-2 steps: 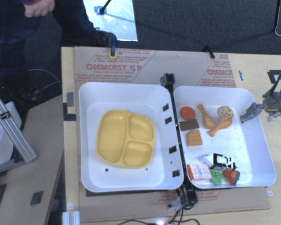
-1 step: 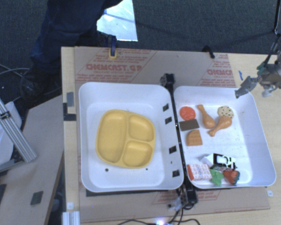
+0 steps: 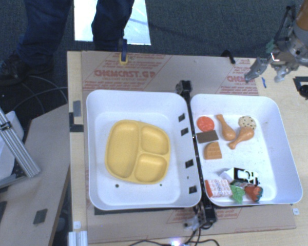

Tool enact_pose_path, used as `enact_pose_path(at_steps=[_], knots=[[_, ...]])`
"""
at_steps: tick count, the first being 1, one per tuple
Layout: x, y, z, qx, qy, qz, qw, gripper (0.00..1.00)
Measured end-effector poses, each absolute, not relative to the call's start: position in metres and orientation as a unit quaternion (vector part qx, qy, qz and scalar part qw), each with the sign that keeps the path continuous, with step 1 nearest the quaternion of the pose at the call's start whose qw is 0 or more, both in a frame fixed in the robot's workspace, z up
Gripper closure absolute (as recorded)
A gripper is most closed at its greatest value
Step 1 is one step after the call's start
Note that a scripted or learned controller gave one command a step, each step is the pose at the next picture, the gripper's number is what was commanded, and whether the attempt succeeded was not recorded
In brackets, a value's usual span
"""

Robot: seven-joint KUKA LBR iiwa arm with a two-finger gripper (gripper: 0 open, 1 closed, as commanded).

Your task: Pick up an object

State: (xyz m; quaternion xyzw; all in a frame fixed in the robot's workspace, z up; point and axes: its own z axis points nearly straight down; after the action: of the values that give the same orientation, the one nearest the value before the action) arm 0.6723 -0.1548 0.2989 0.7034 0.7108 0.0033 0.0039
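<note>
Cardboard-topped counter (image 3: 143, 68) carries two white bins, toy food in the right bin (image 3: 282, 137), while the gripper (image 3: 267, 72) hovers at upper right, jaws open, gripping nothing.

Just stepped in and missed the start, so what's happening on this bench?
The grey arm's tool hangs above the bench past the right white bin's far edge, open and holding nothing. That bin holds small toy foods, including a red tomato slice and two drumsticks. The left bin holds a yellow divided plate.

Yellow tray (image 3: 137, 150); 2 white bins (image 3: 138, 99); red tomato slice (image 3: 206, 123).
</note>
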Motion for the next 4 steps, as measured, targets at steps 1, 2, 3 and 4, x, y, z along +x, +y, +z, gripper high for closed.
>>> enact_pose_path(at_steps=[1,2,3,4], knots=[[0.658,-0.209,0.189,0.708,0.706,-0.0024,-0.003,0.00],[0.572,-0.207,0.115,0.708,0.706,-0.0027,-0.005,0.00],[0.482,-0.207,0.089,0.709,0.705,-0.0009,-0.003,0.00],[0.502,-0.112,0.084,0.703,0.711,0.0023,-0.002,0.00]])
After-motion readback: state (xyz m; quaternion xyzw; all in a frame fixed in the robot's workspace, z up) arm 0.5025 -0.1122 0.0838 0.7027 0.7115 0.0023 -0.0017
